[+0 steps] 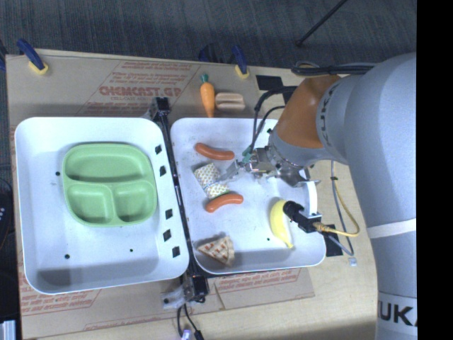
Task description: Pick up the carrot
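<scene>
One carrot [207, 98] lies on the table just beyond the right bin's [311, 257] far rim, beside a small bun [229, 102] | end effector [228, 176] low inside that bin over a checkered item [209, 178], whether open or closed cannot be told | step: approach not begun | next: lift out, travel to carrot.

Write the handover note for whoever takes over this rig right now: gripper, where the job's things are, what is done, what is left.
Gripper: low in the right bin, at the checkered packet; whether it grips anything cannot be told.
Carrot: outside the bins, on the bench behind the right bin's far rim, beside a small bun.
Done: nothing; carrot not picked up.
Left: lift out of the bin, move to the carrot, grasp and raise it.
</scene>
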You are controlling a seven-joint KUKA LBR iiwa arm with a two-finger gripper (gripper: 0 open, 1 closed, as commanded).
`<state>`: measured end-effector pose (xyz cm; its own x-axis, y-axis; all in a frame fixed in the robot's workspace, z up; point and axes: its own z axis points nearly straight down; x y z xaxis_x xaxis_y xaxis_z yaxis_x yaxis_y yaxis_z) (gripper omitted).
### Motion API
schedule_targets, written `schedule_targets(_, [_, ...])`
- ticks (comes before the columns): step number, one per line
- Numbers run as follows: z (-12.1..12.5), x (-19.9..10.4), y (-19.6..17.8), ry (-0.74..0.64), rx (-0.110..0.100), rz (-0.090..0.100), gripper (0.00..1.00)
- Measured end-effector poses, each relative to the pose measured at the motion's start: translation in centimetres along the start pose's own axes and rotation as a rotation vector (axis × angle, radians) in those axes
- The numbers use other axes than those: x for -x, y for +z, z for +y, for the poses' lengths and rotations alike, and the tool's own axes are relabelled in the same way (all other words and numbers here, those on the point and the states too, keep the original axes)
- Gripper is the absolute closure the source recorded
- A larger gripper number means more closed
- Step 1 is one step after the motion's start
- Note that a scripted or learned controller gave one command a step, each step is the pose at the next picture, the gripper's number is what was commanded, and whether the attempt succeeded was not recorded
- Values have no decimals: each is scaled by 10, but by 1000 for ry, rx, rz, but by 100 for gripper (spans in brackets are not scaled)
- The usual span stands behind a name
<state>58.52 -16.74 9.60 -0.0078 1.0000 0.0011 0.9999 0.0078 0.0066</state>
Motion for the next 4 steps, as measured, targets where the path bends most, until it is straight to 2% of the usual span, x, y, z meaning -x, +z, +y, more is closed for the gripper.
schedule_targets(1, [36,-74,1,-5,-1,-1,0])
schedule_targets(2, [68,-29,3,-357,-33,17,0])
schedule_targets(3, [73,44,0,-231,-5,0,0])
schedule_targets(4, [-6,43,-9,-246,-10,0,0])
